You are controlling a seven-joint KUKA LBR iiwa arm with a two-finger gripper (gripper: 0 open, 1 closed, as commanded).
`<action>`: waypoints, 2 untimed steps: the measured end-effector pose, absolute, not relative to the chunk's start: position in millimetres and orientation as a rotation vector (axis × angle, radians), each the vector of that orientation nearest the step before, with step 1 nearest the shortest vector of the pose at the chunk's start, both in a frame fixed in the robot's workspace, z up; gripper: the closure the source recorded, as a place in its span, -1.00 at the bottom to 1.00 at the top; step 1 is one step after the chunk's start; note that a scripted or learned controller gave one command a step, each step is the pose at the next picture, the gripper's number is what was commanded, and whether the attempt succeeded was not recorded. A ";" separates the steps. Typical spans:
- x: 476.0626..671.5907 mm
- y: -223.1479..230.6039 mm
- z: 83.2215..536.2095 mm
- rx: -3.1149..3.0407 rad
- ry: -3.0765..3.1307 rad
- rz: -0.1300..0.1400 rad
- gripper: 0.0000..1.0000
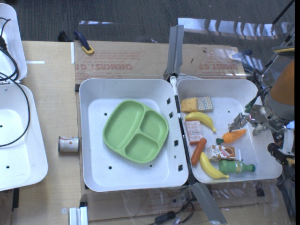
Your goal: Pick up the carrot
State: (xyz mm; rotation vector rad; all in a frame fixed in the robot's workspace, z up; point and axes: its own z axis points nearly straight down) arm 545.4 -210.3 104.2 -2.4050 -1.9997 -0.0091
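A robot arm's gripper (240,121) hangs over the right-hand bin (234,92), just beside the carrot (233,136).

Reading from the left, we see a small can (69,144) lying on the bench beside the left bin (89,125), which holds a green divided plate (136,131). In the right bin we find a sponge (197,104) at the top, a banana (201,119) under it, a pink packet (194,131), a red sausage (198,152) and a second banana (210,168). A juice carton (221,152) and a green bottle (236,167) lie near the front wall. The carrot rests on the bin floor, right of centre, its leafy end pointing left. The metal fingers stand just above and left of it, with nothing between them; we cannot tell whether they are parted or closed.
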 end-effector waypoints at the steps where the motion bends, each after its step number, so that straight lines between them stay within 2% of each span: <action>1: 510.1 -177.8 92.3 -2.567 -1.807 0.003 -1.00; 2: 510.0 -178.5 101.0 -2.569 -1.803 0.004 1.00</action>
